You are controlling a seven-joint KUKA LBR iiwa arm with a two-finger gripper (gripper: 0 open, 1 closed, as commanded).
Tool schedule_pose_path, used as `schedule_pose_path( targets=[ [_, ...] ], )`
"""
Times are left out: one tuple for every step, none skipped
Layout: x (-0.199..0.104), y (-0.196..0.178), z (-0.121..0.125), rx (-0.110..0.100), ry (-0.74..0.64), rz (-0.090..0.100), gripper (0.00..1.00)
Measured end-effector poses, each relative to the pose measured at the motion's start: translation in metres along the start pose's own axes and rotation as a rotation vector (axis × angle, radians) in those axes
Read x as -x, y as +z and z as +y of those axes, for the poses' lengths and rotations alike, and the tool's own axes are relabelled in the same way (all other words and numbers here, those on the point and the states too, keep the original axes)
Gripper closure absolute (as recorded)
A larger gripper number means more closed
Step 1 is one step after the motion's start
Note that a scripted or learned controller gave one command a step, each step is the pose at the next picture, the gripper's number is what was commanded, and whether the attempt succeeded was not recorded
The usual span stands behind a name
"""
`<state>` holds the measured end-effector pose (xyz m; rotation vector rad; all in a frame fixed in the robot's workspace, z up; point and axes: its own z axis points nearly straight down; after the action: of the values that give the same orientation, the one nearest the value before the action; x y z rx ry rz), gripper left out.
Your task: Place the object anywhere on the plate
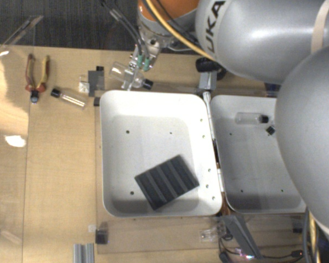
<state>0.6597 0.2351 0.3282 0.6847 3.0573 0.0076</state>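
Lying in the left bin (pixel 112 147), ridged black block (pixel 166 182), well apart from pincer (pixel 136 73).

Two shallow white plastic bins: left one (pixel 112 147), right one (pixel 230 147). One dark ribbed rectangular block (pixel 167 182). One pair of red-handled pliers (pixel 37 75) near the bench's far left corner.

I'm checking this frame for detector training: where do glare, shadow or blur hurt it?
Camera view: glare whitens the bench at left; the arm looms large and soft-edged, with bright highlights; soft shadow lies along the left bin walls; the dark ridged block stays crisp.
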Motion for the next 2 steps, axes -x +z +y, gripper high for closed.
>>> schedule_pose_path(
  targets=[
    [-0.011, 0.167, -0.006, -0.004, 0.056, 0.005, 1.00],
    [-0.003, 0.098, -0.001, 0.000, -0.015, 0.001, 1.00]
  ],
)
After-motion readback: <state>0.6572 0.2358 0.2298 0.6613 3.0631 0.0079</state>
